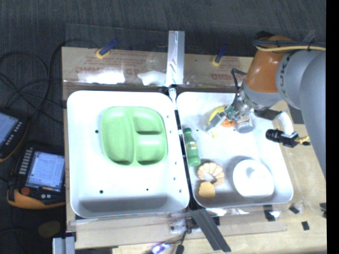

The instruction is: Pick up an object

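My gripper (233, 113) is low in the far part of the right bin (275, 194), reaching in from the right. Just to its left lies a yellow banana-shaped thing (215, 114), and a small orange thing (228, 123) lies right under it. Whether either one is held cannot be told. A green bottle (190, 146) lies along the bin's left wall. A ridged tan pastry (211, 171) and a tan block (206, 190) sit near the front. A white round bowl (252, 176) rests at the front right.
The left bin (85, 194) holds a green divided tray (134, 134). A metal divider post (175, 57) stands behind the two bins. Screens and cables lie off the bench at the left.
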You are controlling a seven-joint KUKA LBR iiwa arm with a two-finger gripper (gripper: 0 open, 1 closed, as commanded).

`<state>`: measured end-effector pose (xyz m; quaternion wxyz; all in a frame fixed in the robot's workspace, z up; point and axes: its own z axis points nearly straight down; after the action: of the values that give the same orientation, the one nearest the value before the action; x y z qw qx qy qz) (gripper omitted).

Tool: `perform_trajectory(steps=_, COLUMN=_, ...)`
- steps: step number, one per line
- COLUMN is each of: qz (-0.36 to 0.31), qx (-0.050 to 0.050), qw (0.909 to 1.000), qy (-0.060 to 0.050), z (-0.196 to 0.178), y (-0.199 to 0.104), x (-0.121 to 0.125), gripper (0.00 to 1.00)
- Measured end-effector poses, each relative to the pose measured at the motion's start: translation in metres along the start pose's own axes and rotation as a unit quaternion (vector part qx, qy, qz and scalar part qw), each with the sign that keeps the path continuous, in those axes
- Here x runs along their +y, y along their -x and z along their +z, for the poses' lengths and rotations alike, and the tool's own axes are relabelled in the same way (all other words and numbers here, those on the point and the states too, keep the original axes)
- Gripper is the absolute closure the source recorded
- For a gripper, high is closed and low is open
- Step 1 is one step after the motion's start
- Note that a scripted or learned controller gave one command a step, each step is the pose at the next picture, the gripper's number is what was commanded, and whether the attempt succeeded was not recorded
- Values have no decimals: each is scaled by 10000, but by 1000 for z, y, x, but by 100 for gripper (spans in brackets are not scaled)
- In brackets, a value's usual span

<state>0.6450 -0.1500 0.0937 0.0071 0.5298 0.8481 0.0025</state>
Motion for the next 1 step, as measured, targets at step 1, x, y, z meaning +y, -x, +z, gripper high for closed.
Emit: perform_trajectory(steps=1, qz=15, qx=-40, qw=10000, qy=30, z=-11, y=3, x=0, gripper=100)
